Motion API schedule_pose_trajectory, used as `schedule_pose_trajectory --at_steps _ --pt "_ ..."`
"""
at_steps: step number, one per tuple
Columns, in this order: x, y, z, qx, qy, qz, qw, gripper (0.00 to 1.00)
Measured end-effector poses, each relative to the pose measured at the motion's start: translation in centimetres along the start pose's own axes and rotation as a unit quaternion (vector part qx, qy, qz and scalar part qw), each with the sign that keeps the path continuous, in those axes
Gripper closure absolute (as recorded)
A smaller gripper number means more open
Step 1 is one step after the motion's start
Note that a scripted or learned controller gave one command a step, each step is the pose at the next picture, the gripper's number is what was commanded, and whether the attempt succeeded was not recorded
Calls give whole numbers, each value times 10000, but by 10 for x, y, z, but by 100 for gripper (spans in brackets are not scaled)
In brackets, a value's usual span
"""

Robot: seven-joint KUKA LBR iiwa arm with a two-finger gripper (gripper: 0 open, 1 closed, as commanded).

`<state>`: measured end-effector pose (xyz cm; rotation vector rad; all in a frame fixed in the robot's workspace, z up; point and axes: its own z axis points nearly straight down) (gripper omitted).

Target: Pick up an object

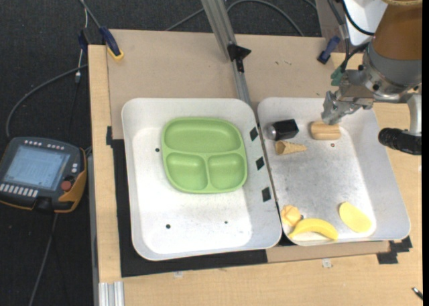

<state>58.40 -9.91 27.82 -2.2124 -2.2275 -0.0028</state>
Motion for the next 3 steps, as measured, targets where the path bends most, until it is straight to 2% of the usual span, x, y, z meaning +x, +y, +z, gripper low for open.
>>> schedule_pose_trajectory --at_steps 2,3 --pt "119 13 5 -3 -3 -1 10000 100" --pt "181 10 23 21 1 -2 10000 100"
